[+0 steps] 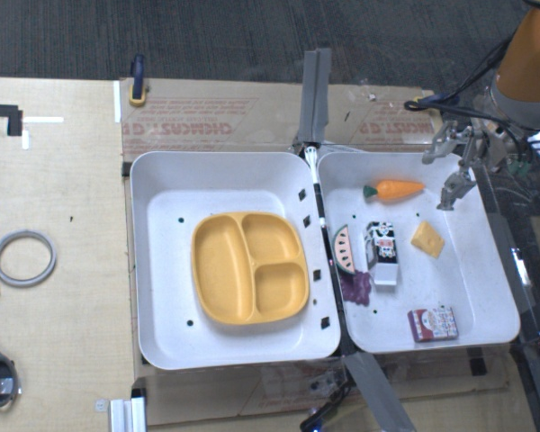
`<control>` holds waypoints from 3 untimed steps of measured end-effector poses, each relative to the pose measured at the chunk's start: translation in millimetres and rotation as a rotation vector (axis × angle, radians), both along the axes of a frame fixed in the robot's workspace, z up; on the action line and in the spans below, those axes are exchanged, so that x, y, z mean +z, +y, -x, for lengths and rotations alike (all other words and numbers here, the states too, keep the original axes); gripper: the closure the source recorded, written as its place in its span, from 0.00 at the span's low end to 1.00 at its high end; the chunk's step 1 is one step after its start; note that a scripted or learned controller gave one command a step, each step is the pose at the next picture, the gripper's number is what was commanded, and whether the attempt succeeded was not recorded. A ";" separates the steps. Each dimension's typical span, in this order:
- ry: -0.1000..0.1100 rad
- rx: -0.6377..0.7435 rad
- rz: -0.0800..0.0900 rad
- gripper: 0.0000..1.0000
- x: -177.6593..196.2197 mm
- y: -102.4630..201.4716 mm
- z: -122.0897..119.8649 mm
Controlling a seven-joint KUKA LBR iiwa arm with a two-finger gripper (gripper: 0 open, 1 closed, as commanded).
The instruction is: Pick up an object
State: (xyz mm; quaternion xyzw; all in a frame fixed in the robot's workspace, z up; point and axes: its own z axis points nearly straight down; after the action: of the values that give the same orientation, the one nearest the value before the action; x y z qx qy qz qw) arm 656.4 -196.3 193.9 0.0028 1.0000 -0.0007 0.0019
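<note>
Landmark: the right bin [486, 268], which I place everything against.
Box [432, 324]: nearest to the camera, a small red carton lying flat in the right bin's near corner.
Grapes [356, 288]: a purple cluster against the right bin's left wall.
Carton [382, 253]: black and white, lying mid-floor of the right bin, just right of the grapes.
Melon [343, 248]: a watermelon slice at the right bin's left wall, just beyond the grapes.
Cheese [427, 239]: a yellow wedge, right of the carton.
Carrot [394, 189]: orange, lying near the right bin's far wall.
Plate [249, 267]: a yellow divided plate in the left bin [153, 241], beside the right bin.
My end effector [456, 180]: over the right bin's far right corner, above the floor, right of the carrot, nothing between my fingers; I cannot tell how wide they stand.
</note>
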 end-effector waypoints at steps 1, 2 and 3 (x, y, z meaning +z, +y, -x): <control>0.001 -0.333 -0.002 0.00 -101.4 23.5 36.3; 0.020 -0.275 0.003 0.00 -102.9 88.3 15.3; 0.002 -0.273 0.003 1.00 -91.4 89.3 11.2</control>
State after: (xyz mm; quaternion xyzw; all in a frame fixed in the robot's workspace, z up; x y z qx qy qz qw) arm 645.2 -107.0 102.5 0.1386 0.9903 -0.0023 0.0009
